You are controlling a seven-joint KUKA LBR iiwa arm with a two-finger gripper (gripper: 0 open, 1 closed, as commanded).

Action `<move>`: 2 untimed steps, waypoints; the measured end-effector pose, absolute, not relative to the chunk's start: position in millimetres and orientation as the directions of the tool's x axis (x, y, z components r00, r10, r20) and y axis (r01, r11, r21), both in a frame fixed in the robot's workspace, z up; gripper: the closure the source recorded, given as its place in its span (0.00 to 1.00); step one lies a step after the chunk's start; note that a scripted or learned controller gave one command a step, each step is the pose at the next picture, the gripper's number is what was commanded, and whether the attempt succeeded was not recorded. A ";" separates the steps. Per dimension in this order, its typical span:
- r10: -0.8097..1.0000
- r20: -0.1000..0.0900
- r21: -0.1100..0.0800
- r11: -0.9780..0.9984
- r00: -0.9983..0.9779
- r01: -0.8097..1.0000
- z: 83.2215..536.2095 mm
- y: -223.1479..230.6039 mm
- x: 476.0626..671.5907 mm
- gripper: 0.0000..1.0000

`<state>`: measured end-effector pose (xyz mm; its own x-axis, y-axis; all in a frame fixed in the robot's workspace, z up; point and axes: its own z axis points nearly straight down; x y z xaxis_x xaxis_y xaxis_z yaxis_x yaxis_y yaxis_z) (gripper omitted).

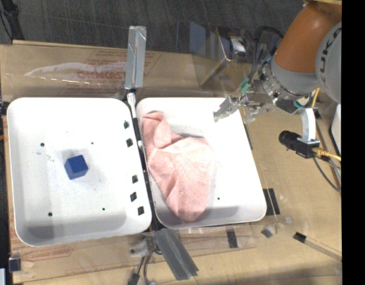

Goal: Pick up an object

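Observation:
A crumpled pink cloth (179,168) lies in the right bin (241,177), spread from its upper left corner down to its near edge. A small blue cube (76,166) sits alone in the left bin (28,129). My gripper (235,113) hovers over the far right corner of the right bin, above and to the right of the cloth and apart from it. Its fingers stand open with nothing between them.
A ridge with black clips (135,159) divides the two bins. A grey upright post (135,58) stands behind that divide. Bare white floor shows in the right bin to the right of the cloth. Wooden bench (301,189) lies right of the bins.

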<state>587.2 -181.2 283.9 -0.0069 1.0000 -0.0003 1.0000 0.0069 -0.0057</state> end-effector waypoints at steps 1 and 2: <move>0.991 0.001 -0.005 0.135 -0.135 0.991 119.9 -210.1 607.4 0.00; 0.946 0.002 -0.003 0.325 -0.325 0.946 90.9 -155.9 634.9 0.00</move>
<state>634.9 -155.9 90.9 -0.3253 0.9456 0.0021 0.9456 0.3254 -0.0031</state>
